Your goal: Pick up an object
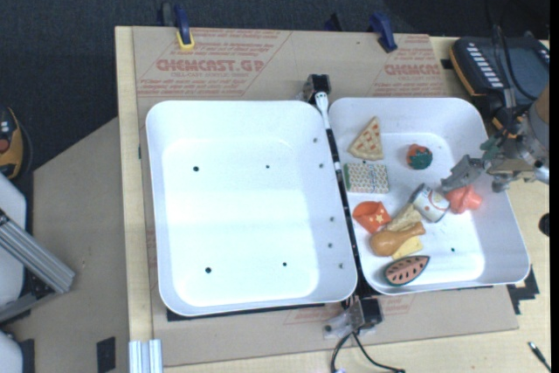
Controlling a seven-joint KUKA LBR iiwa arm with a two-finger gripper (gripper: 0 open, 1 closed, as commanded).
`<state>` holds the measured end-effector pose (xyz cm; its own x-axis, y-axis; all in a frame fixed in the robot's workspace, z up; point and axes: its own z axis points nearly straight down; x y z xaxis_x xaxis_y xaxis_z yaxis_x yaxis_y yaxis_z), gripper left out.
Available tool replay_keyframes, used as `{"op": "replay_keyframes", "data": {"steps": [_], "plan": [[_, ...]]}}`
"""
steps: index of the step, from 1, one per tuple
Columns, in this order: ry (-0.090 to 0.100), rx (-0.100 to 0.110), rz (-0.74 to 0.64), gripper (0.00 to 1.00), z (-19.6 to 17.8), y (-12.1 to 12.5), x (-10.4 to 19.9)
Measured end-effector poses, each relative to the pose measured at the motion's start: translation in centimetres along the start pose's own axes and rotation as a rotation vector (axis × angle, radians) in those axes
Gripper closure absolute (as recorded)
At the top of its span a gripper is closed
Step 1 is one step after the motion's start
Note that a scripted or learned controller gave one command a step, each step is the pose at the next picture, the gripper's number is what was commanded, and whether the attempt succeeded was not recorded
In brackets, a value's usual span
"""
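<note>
1. At the near edge of the right bin point(502, 262) lies a watermelon slice point(407, 269): a flat half-moon, dark rind along its curve, red flesh with black seeds, apparently moulded plastic.
2. Just beyond it sits a drumstick point(395, 237), tan and glossy, its long axis running from lower left to upper right, touching an orange-red pepper point(370, 215) on its left.
3. Further in, a small white cylinder point(427, 203) lies tilted beside a pink-red lump point(465, 199). The gripper point(460, 178) hangs over the lump, reaching in from the right. Its grey fingers point down and to the left. Whether they are spread or closed I cannot tell, and nothing shows between them.
4. That relation decides the move: the lump lies directly under and slightly nearer than the fingertips, so I judge a short straight descent would reach it. The cylinder is crowded against it and could be knocked.
5. Beyond, a speckled green-white square point(367, 178) lies flat by the dividing wall, with a round red-and-green piece point(419, 156) well to its right.
6. Farthest back is a triangular pizza slice point(368, 140), crust edge outward. The left bin point(157, 188) is smooth white plastic.
</note>
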<state>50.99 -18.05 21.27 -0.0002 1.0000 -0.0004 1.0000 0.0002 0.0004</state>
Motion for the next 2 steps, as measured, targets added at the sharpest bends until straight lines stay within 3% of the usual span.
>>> {"op": "replay_keyframes", "data": {"steps": [1, 2], "plan": [[0.001, -0.003, -0.001, 0.0, 11.3, 6.7, -4.3], [0.0, -0.004, -0.006, 0.0, 12.9, 12.5, -0.7]]}}
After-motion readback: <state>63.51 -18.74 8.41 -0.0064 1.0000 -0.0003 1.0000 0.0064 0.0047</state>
